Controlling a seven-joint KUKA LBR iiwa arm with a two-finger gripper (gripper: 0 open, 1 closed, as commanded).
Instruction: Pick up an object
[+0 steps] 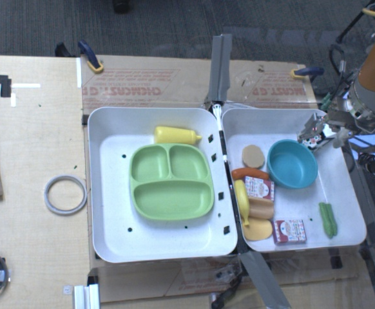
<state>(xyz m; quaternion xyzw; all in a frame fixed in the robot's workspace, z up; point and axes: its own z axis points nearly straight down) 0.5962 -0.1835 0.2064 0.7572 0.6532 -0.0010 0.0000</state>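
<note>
A robot gripper (314,136), its state impossible to tell, hovers at the right bin's (348,237) far edge just beside a blue bowl (292,164), with toy food nearby.

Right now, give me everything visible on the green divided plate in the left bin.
The green plate is a pale green, matte, plastic-looking tray with rounded corners and a raised rim. Ridges split it into three compartments: two small ones at the far side, one wide one nearer the camera. It lies flat and upright on the left bin floor, about central. The yellow bottle lies just beyond its far edge.
</note>
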